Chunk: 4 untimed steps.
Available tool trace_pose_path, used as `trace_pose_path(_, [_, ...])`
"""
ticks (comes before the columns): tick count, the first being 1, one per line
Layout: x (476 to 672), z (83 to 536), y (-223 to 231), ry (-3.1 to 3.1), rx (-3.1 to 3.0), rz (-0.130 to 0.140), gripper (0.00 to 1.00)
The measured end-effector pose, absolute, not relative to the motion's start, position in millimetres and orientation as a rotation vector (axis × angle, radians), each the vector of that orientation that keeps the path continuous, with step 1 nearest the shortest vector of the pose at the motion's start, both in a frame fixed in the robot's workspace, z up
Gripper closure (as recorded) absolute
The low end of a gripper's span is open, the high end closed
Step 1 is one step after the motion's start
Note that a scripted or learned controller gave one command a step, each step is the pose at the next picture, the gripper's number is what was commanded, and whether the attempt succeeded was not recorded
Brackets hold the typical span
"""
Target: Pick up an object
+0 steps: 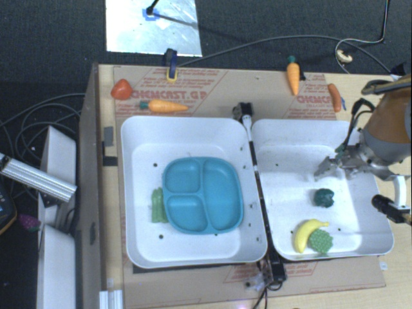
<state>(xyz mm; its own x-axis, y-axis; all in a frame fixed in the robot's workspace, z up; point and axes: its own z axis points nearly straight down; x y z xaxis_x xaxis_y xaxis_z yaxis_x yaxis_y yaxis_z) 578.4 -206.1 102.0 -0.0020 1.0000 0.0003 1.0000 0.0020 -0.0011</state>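
Observation:
The right bin (277, 147) holds a dark green round piece (324, 197), a yellow banana (305, 232) and a light green bumpy piece (321, 241) that touches the banana. My gripper (329, 166) hangs over the right part of this bin, just above and behind the dark green piece, pointing left. Its fingers look spread with nothing between them. In the left bin (138, 172) lies a blue divided plate (201, 195), with a green vegetable piece (158, 206) against its left edge.
On the cardboard behind the bins lie a red tomato (121, 89), a carrot (162, 106), a second carrot (293, 76) and an orange piece (334, 96). A black clamp (244, 112) sits where the bins meet. Cables run along the left.

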Motion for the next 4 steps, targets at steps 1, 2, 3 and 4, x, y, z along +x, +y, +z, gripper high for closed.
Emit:
trace_pose_path(1, [522.8,84.1,-176.5,-2.223,-2.22,-0.001,0.0])
trace_pose_path(2, [523.8,94.8,-176.7,-2.226,-2.222,-0.003,1.0])
trace_pose_path(3, [618.7,137.3,-183.7,-2.229,-2.22,-0.004,1.0])
trace_pose_path(4, [622.5,176.6,-179.0,-2.23,-2.219,-0.003,1.0])
